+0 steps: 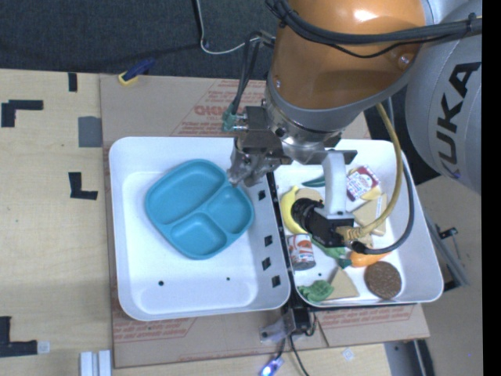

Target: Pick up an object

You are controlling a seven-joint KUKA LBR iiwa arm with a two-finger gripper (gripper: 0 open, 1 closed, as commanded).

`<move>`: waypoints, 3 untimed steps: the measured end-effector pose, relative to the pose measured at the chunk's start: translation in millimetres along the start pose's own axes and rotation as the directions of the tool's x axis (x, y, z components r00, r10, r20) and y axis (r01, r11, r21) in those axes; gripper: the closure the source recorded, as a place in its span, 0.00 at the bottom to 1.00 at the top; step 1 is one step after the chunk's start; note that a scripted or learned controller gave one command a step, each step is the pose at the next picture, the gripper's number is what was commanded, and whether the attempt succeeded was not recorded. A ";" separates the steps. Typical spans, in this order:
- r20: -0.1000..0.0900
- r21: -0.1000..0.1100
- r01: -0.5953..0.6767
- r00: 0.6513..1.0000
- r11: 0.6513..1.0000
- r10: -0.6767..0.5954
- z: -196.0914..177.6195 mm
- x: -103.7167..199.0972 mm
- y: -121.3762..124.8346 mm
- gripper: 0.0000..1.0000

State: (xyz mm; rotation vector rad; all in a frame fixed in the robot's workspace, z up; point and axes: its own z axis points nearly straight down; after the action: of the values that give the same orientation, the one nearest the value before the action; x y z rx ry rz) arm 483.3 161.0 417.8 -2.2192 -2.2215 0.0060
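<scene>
1. Task status: pick not done, as far as shown. Gripper sits low at the upper-right rim of the blue divided plate. Touching or just above it: can't tell. Nothing seen lifted.
2. Grip state: how wide it stands can't be told from this angle, as the wrist hides most of it. No item visibly held.
3. Likely target (judgement): the plate, being nearest the gripper. Loc: left bin, lying flat, from the bin's middle toward its right wall.
4. Left to do (est.): close on the rim, then lift clear. The rim looks thin and sloped, so slip is a risk.
5. Bins: qty 2, white, side by side.
6. Left bin contents: qty 1, the plate, w/ 3 compartments.
7. Right bin contents: at least 7 small items, crowded and partly hidden by robot hardware, so the count is approx.
8. Right bin breakdown, qty 1 each:
   - yellow curved piece
   - small can w/ red label
   - green leafy piece
   - tan wedge
   - brown round disc
   - orange piece
   - white-and-red packet
9. None of the right-bin items is near the gripper; all lie across the divide from it.
10. Arm: qty 1, orange band uppermost, reaching in from the right over the right bin.
</scene>
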 end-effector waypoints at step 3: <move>0.000 0.004 0.008 1.000 1.000 -0.008 -29.5 3.5 -0.3 1.00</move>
State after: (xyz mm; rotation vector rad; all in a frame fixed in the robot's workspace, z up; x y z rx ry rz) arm 483.0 164.5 447.2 -2.2083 -2.2288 0.0109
